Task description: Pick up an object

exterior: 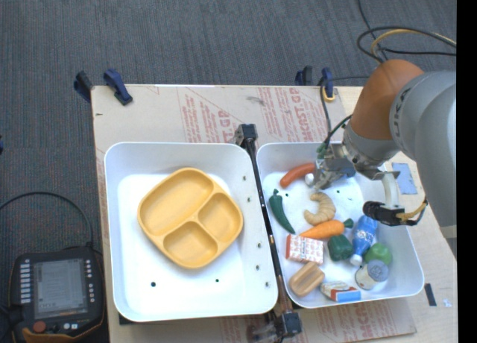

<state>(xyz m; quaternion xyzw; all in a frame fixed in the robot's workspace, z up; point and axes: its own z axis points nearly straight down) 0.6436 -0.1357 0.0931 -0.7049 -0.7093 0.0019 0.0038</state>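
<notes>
Grey carpet surrounds a bench with two white bins. In the right bin [414, 271], a red pepper [297, 174] lies at ten o'clock, touching the gripper [325, 177]; its grip I cannot tell. Best descend centred, clear of the croissant [321, 208].

bench [216, 114]: cardboard-topped, perhaps | on it: left bin [119, 185]; right bin [412, 271]; side by side, touching

Small toy foods [328, 230] jumbled in right white bin [414, 278]
</notes>
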